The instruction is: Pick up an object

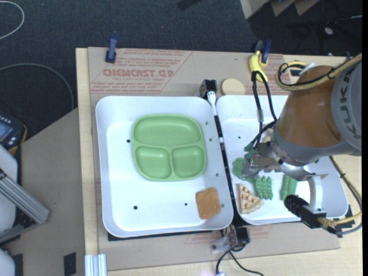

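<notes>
Down in the right-hand bin [230, 115], a small cluster of toy food lies near the front wall: a pizza slice [248, 198], a knobbly green vegetable piece [264, 187], a green stick-shaped piece [288, 187] and another green item [238, 167] half tucked under the arm. Any of these would serve as the object to pick up. They look like light, stiff plastic with smooth, somewhat slippery faces, so a pinch across the narrow sides should hold better than one on the flat top; the pizza slice lies flat and offers little edge, while the knobbly green piece stands prouder and seems the easier grab.

The tool [254, 164] hangs just above the leftmost green item, but the wrist and cables cover it, and I cannot tell whether it grips anything or how it is set. The bulky grey and orange arm [313, 122] hides much of that bin's middle and rear.

Next door, the left bin [109, 171] carries a green divided plate [169, 146] and a brown toast-like piece [208, 203] at its front right corner. A round tan disc [233, 87] rests on the tabletop [86, 96] behind the bins.
</notes>
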Controlling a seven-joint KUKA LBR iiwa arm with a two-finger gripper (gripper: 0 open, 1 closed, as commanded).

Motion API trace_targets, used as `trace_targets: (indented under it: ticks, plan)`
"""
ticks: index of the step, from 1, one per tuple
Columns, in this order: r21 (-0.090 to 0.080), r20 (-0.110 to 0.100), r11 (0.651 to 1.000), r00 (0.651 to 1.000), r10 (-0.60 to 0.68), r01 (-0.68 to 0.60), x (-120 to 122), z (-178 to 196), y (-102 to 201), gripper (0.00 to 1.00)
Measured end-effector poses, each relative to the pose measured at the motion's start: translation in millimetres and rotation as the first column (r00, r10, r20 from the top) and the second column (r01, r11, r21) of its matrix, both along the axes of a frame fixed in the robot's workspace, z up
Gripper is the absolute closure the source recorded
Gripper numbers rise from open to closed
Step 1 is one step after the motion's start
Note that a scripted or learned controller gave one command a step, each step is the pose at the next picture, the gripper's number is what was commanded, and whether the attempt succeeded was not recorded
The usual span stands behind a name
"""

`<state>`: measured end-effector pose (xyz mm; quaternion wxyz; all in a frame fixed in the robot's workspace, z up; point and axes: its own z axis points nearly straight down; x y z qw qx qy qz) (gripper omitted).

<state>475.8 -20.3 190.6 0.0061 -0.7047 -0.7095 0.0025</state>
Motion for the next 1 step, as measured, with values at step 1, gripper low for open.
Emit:
trace_targets:
  ticks: [1]
  plan:
    - [-0.002,0.021,1.0,1.0,0.003,-0.003,4.4,88.8,70.1,1.0]
